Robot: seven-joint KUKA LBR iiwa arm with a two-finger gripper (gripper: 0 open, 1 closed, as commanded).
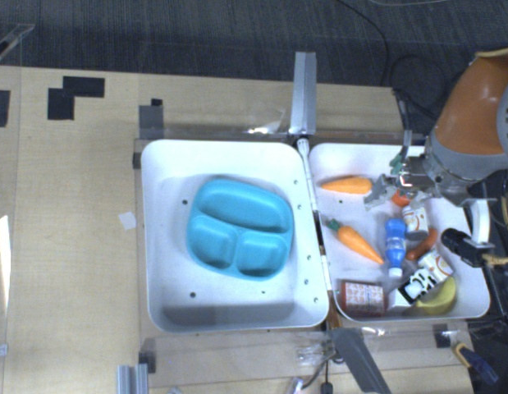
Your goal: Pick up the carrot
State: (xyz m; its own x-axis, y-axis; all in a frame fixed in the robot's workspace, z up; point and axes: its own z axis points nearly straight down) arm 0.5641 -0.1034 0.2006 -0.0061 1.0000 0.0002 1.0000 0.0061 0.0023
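The bench [65, 245] carries two white bins; the left bin [167, 302] holds a blue divided tray [239, 227]. In the crowded right bin [336, 164] the carrot [357, 243] lies near the left wall, just beside a blue bottle [394, 243]. The pincer [392, 189] hangs above, near a second orange vegetable [347, 185]; how wide it stands I cannot tell. It may take the wrong orange thing, or push the bottle.

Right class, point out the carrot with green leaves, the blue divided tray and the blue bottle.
carrot [358, 243], camera view, mid orange body.
blue divided tray [237, 205], camera view, large top compartment.
blue bottle [394, 245], camera view, middle of body.
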